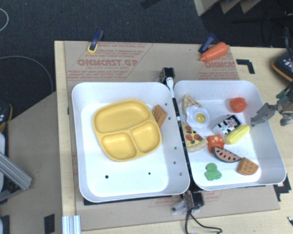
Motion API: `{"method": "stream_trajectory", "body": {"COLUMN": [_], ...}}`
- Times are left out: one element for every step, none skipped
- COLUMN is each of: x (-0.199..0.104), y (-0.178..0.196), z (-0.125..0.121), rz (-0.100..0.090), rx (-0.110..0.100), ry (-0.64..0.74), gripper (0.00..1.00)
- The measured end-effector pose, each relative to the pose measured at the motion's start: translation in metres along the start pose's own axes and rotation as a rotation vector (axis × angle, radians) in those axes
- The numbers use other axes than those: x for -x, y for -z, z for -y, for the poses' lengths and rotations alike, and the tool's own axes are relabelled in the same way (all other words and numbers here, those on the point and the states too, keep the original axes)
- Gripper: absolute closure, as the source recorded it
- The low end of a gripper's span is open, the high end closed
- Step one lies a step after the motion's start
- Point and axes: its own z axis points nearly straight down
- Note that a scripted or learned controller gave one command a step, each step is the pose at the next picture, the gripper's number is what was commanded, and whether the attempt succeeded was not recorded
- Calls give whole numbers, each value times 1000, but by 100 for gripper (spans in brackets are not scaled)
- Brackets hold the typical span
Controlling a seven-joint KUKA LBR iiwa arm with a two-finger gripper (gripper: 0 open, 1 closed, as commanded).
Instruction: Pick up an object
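Observation:
My gripper point(271, 118) hangs over the right rim of the right bin point(269, 145), open, with nothing between its fingers. It is to the right of a red tomato point(238, 104) and a yellow banana-like piece point(237, 134). The same bin holds a black-and-white carton point(227, 125), a fried egg point(200, 116), a pizza slice point(194, 136), a watermelon slice point(226, 155), a brown waffle point(247, 166) and a green piece point(212, 172). A small red-orange piece point(215, 141) lies beside the watermelon.
The left bin point(87, 174) holds a yellow divided plate point(126, 129) with a brown cracker point(159, 114) at its right edge. An orange carrot point(214, 51) lies on the board behind the bins. A blue-and-yellow clamp point(93, 42) sits at the back left.

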Motion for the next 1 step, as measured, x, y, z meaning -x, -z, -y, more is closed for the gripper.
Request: {"method": "stream_trajectory", "body": {"x": [0], "y": [6], "z": [-2], "rz": [3], "rx": [12], "ry": [3], "gripper": [0]}}
